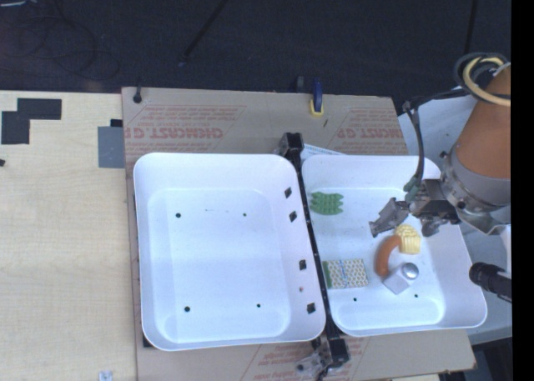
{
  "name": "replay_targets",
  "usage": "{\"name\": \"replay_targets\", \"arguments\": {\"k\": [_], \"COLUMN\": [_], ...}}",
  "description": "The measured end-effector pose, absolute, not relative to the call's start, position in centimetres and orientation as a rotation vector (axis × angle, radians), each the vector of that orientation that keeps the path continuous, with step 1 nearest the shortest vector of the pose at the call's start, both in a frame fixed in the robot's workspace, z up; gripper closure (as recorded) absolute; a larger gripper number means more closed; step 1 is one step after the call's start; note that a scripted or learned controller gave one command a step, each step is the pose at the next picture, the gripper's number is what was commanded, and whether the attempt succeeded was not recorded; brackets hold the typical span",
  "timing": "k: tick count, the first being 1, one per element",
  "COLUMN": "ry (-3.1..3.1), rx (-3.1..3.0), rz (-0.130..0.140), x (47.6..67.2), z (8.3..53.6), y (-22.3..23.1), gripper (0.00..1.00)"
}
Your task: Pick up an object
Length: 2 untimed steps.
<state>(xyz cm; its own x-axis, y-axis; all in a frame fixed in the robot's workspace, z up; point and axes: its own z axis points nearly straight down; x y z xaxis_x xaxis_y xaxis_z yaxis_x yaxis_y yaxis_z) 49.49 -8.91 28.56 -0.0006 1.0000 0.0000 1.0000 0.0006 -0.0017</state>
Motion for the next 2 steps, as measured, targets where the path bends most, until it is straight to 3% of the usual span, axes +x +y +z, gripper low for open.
{"name": "replay_targets", "arguments": {"k": [1, 2], "ry": [-2.233, -2.23], "rx": [-2.231, -2.209], "rz": [-0.013, 0.006], "x": [47.55, 47.69], "z": [54.73, 54.73], "y": [-12.5, -12.21], "gripper": [0.0, 1.0]}}
